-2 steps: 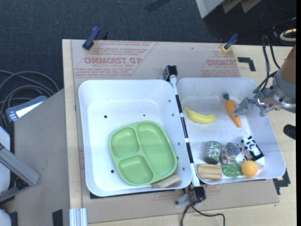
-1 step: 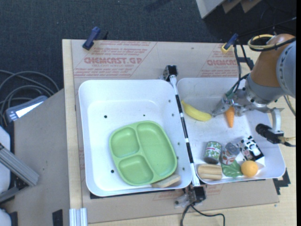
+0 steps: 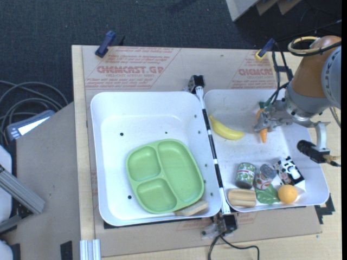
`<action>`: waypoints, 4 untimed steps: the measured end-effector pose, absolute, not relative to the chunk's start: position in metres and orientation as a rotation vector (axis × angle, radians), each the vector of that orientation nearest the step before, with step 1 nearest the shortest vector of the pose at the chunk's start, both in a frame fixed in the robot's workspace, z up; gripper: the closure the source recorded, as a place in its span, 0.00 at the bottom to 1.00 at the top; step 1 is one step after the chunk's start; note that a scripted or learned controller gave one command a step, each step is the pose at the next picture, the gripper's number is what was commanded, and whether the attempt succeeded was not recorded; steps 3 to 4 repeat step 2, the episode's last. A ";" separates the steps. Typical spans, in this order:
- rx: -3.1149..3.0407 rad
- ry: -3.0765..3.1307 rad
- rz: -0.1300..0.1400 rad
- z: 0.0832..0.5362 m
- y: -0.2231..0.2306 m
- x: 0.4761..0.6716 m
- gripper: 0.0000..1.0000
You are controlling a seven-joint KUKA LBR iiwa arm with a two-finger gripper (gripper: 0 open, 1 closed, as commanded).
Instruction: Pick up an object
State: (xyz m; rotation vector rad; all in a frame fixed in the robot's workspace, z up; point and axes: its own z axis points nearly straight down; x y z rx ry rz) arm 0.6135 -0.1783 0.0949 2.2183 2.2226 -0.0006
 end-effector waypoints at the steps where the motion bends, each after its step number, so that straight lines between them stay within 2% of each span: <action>1: 2.222 2.225 -0.001 0.084 -0.107 0.603 1.00; 2: 2.220 2.222 0.002 0.185 -0.038 0.582 1.00; 4: 2.220 2.222 0.002 0.185 -0.038 0.582 1.00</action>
